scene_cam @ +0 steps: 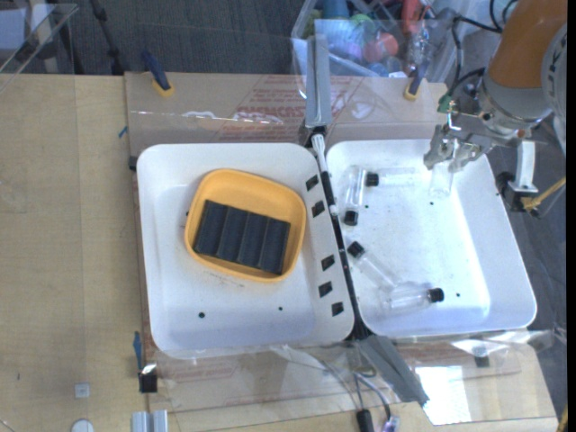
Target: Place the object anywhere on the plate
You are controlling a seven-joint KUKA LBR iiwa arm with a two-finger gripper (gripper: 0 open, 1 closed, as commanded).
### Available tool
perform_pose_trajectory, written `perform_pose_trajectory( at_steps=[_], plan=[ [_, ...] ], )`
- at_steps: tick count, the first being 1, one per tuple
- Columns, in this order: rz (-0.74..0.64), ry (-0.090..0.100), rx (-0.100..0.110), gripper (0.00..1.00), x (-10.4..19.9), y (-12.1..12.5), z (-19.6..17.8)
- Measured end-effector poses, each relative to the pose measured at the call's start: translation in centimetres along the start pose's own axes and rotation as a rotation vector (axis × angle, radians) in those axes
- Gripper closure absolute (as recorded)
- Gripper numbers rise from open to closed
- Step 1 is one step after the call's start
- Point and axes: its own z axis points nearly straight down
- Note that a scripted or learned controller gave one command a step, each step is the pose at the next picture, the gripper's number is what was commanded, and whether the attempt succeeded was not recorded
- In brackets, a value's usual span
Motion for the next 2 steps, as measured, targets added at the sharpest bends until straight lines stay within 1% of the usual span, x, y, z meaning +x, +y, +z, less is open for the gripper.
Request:
perform_pose_trajectory(
  at_steps=[1,2],
  plan=[
    [-0.098,0.001,0.0,1.0,1.9,-0.4,-0.9],
    [-0.302,0.0,-0.006,1.0,3.2,-0.6,-6.9]
  ],
)
